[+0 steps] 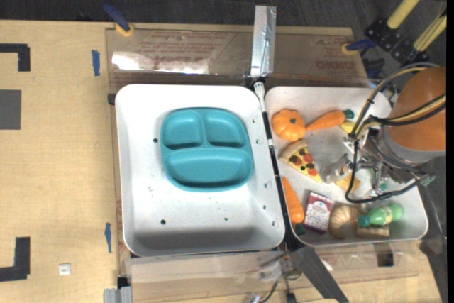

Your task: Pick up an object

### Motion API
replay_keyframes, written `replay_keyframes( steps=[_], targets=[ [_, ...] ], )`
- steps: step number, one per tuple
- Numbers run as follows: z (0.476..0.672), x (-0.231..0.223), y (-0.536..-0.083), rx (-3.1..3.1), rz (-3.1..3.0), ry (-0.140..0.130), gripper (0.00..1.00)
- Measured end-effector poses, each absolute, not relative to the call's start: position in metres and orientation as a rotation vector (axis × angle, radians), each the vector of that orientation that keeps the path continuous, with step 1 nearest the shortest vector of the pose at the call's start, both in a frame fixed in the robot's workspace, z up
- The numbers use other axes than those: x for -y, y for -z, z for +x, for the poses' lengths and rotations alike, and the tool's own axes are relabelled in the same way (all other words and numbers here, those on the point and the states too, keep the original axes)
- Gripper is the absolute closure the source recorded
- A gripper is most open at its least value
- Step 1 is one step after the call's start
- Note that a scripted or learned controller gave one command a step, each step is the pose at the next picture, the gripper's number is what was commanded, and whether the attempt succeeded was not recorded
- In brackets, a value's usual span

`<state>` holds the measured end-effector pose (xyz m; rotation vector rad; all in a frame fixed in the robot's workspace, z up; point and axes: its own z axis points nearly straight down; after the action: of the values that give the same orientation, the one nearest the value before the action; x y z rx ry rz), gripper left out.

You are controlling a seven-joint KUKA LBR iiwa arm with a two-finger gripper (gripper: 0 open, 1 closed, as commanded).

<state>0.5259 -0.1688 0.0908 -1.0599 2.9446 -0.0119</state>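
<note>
The right bin [415,229] holds several toy foods. An orange pumpkin [289,124] and a carrot [326,120] lie at its far left. A pizza slice [301,159] is just below them. A second carrot [293,201] lies along the left wall. A small purple-and-white box [318,213], a tan round item [343,221] and a green bottle [384,213] sit along the near wall. My gripper [349,168] is low over the middle of this bin, right of the pizza slice. The arm and its cables hide what lies beneath it.
The left bin [135,152] holds a teal divided plate [206,148]. A taped metal divider [263,39] stands behind the seam between the bins. The arm's orange band [424,117] and black cables cover the right bin's far right corner.
</note>
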Motion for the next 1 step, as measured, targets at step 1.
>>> replay_keyframes(
  steps=[1],
  targets=[
    [0.6501,0.2032,-0.0887,-2.987,-0.949,0.003,0.00]
  ],
)
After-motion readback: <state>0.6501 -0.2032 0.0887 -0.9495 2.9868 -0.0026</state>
